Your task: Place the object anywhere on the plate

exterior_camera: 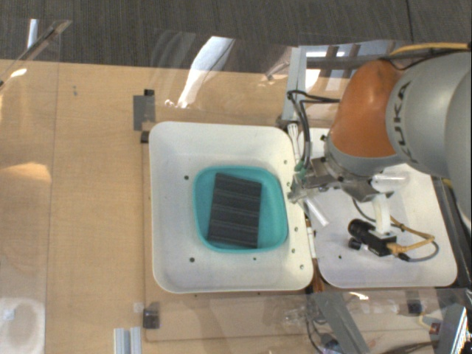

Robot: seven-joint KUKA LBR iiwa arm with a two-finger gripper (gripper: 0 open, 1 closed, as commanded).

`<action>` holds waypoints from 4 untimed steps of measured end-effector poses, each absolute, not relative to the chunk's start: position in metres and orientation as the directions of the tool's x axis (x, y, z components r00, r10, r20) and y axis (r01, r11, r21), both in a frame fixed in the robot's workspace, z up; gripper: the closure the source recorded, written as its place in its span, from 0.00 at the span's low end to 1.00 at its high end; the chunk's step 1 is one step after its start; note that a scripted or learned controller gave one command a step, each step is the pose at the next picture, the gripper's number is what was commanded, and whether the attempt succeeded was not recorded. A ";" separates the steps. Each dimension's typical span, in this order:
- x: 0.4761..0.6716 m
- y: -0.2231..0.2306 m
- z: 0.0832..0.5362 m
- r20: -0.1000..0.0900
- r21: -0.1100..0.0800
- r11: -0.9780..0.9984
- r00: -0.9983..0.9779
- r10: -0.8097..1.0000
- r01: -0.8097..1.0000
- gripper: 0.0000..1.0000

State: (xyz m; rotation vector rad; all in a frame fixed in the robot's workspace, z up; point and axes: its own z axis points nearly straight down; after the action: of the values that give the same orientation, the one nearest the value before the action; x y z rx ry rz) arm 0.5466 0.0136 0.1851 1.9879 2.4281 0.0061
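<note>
A dark grey ribbed rectangular block lies flat on the teal square plate, which sits in the middle of the left white bin. The block covers the plate's centre, slightly tilted. My gripper hangs over the seam between the two bins, just right of the plate and apart from the block. The grey and orange wrist above hides most of it, and I see nothing held in it.
The right white bin lies under the arm. A metal frame stands behind the bins. Small clamps hold the left bin's corners on the wooden bench.
</note>
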 end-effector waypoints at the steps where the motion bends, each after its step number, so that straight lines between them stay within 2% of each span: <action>1: 0.547 0.013 0.185 0.000 0.005 0.197 -0.197 0.980 0.980 0.00; 2: 0.599 0.061 0.185 0.000 0.007 0.203 -0.203 0.979 0.979 0.00; 3: 0.610 0.096 0.186 0.000 0.007 0.209 -0.209 0.978 0.978 0.00; 4: 0.615 0.039 0.283 -0.002 0.010 0.238 -0.238 0.971 0.971 0.00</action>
State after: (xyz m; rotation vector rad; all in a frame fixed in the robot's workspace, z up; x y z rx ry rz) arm 0.6147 0.0391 0.2833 1.9338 2.4654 0.0107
